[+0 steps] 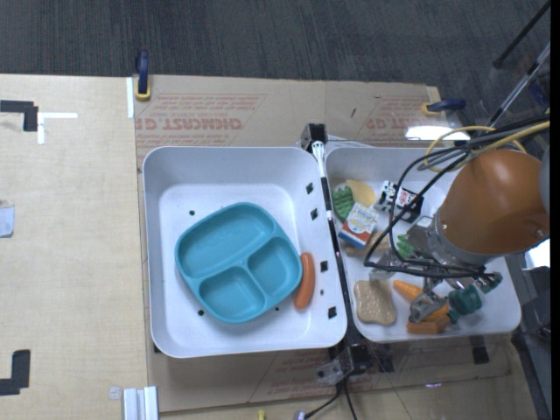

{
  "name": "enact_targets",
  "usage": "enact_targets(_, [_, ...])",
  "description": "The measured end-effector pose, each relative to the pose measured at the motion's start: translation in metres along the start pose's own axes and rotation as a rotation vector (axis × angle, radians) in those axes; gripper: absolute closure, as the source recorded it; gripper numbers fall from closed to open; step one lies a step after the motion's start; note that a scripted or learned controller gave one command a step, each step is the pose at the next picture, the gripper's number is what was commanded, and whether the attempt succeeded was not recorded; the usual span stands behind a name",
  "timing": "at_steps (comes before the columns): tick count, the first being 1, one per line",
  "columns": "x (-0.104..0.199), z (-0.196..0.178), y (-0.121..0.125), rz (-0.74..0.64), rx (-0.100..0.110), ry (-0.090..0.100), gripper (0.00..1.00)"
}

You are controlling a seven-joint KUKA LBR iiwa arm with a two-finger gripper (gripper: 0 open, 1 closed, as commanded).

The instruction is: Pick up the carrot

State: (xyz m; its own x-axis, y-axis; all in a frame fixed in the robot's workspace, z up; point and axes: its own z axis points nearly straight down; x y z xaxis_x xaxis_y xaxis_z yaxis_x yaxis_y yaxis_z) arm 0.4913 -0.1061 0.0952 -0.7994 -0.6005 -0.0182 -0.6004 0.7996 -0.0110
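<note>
The carrot [406,289] is a small orange piece lying in the front part of the right bin [500,322], just right of a tan bread slice [376,303]. My gripper [429,307] hangs low over the bin floor directly right of the carrot, close to it or touching it. The grey wrist and orange band [494,201] cover much of the bin behind it. Another orange piece with a green end [429,326] lies just in front of the gripper.
The right bin also holds a teal object [467,301], a green leafy item [342,201] and a small carton [359,226]. In the left bin [162,261] sit a blue divided plate [238,261] and an orange sausage [304,280].
</note>
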Motion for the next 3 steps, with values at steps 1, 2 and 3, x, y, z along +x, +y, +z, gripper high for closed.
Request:
enact_targets(1, [-0.004, -0.010, -0.002, 0.008, 0.004, -0.009, 1.00])
enact_targets(2, [-0.004, -0.010, -0.002, 0.008, 0.004, -0.008, 0.00])
enact_targets(3, [0.019, 0.001, -0.027, -0.233, -0.004, 0.005, 0.00])
